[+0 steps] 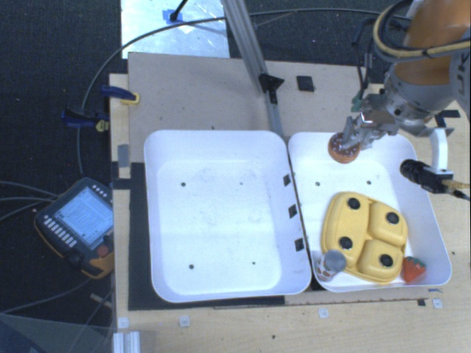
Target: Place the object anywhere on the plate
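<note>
A small brown round object [341, 153] hangs at the far left corner of the right bin [324, 186], just above the bin's back rim. My gripper [348, 143] reaches down from the right and is shut on it, with its fingers gripping the object's top. The yellow plate [366, 235], moulded into three sections with dark spots, lies in the near half of the same bin, well in front of the gripper.
A small grey object [333, 262] sits at the plate's near left corner and a red strawberry [413, 269] at its near right. The left bin [221, 219] lies beside. A black fitting [421, 173] overhangs the right bin's right rim.
</note>
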You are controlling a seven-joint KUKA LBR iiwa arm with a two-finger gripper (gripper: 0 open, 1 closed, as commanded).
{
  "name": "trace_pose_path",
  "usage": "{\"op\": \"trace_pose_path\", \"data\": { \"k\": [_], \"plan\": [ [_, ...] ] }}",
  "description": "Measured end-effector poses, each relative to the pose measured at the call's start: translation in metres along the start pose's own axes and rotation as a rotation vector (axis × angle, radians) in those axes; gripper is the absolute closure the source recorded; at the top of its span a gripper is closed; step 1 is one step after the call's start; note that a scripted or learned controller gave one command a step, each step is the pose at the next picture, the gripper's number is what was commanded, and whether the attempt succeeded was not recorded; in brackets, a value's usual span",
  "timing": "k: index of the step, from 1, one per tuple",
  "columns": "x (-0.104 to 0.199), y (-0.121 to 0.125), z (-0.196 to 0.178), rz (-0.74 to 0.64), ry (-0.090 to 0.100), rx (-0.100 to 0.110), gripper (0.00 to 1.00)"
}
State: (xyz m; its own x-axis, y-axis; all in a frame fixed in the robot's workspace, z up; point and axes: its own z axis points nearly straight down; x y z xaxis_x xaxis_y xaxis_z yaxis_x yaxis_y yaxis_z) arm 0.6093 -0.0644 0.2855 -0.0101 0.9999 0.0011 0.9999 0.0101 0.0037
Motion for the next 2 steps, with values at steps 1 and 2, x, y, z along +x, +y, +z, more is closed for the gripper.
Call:
{"op": "trace_pose_path", "data": {
  "k": [1,2],
  "plan": [
    [0.059,0.014,0.008,-0.001,0.001,0.001,1.0],
    [0.112,0.02,0.036,0.0,0.001,0.004,1.0]
  ]
}}
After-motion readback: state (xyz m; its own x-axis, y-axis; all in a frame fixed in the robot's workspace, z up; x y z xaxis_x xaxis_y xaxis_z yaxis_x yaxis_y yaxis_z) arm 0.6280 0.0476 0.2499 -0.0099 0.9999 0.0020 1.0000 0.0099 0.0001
